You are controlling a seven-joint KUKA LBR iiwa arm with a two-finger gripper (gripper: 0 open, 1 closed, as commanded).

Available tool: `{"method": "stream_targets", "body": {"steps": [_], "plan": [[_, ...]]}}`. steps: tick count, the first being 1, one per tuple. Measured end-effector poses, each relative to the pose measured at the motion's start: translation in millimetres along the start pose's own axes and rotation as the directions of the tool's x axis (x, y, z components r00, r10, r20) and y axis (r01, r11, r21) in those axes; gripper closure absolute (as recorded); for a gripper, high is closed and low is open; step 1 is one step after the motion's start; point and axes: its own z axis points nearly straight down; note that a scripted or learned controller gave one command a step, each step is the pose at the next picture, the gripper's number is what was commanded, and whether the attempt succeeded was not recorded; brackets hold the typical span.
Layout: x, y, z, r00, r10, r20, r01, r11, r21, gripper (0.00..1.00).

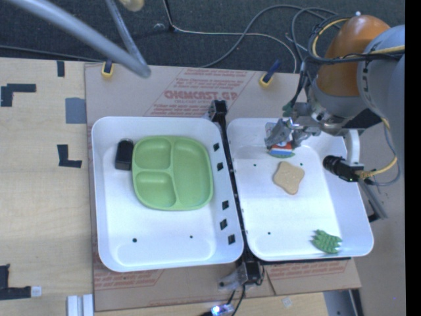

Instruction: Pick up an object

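Hand (283, 139) partly masking small object (282, 152)

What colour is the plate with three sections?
Light green plate, seen in the camera view, in the left bin.

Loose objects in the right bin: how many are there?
3: a small red-white-blue object under the tool at the back, a tan toast-shaped piece mid-bin, a green leafy toy front right. The arm may hide more.

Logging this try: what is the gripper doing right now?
Gripper: down over a small red, white and blue object in the right bin; grip cannot be told.
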Motion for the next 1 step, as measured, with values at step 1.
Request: {"method": "stream_targets", "body": {"steps": [1], "plan": [[0.0, 0.9, -35.2, 1.0, 0.0, -0.001, 0.0, 1.0, 0.003, 1.0]]}}
